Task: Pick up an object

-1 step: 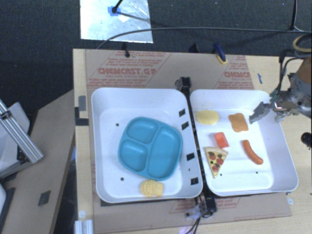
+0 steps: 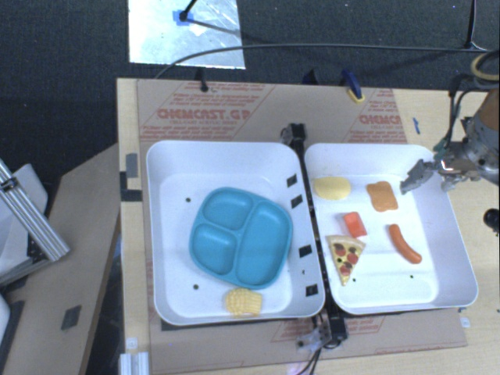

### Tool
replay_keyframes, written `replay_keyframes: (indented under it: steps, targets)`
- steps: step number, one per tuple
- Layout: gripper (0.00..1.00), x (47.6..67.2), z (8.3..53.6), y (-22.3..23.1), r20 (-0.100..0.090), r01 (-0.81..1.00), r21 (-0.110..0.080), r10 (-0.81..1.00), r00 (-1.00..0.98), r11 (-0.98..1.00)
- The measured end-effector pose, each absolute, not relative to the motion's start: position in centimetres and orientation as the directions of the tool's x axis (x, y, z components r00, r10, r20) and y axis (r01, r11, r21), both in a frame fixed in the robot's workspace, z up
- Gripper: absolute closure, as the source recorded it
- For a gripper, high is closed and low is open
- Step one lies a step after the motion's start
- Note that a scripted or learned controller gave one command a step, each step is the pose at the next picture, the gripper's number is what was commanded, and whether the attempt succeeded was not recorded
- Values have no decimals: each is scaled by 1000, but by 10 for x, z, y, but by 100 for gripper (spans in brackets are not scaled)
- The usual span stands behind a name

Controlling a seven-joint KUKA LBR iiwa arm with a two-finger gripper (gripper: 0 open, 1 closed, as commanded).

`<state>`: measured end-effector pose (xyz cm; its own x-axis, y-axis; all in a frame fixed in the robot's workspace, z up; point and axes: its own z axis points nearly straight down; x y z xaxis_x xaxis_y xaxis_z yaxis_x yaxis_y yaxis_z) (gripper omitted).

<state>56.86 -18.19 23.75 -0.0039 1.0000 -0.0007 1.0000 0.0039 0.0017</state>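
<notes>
The left bin (image 2: 164, 209) holds a blue divided plate (image 2: 241, 237) and corn (image 2: 243, 301). The right bin (image 2: 449, 248) holds bread (image 2: 382, 195), a sausage (image 2: 405, 243) and pizza (image 2: 345, 255). The board (image 2: 211, 112) reads, seemingly, "CHEMCAST". The pincer (image 2: 414, 178) hovers beside the bread; its grip I cannot tell.

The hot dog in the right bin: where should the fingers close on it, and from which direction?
Probably across the middle of the hot dog, coming straight down. It lies flat and slanted on the right bin's floor, long and narrow, so closing across its short width suits it. The gripper sits above it near the bin's far right edge.
</notes>
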Motion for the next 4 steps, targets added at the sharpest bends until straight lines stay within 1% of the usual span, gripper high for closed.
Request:
replay_keyframes:
  steps: [1, 2, 3, 4]
  targets:
    - [0, 579, 183, -180, 0, 1000, -1, 1000, -4, 4]
    - [0, 575, 125, -172, 1, 1000, -3, 1000, -2, 2]
    - [0, 575, 82, -171, 1, 1000, -1, 1000, -1, 1]
    - [100, 577, 96, -172, -2, 1000, 5, 1000, -1, 1]
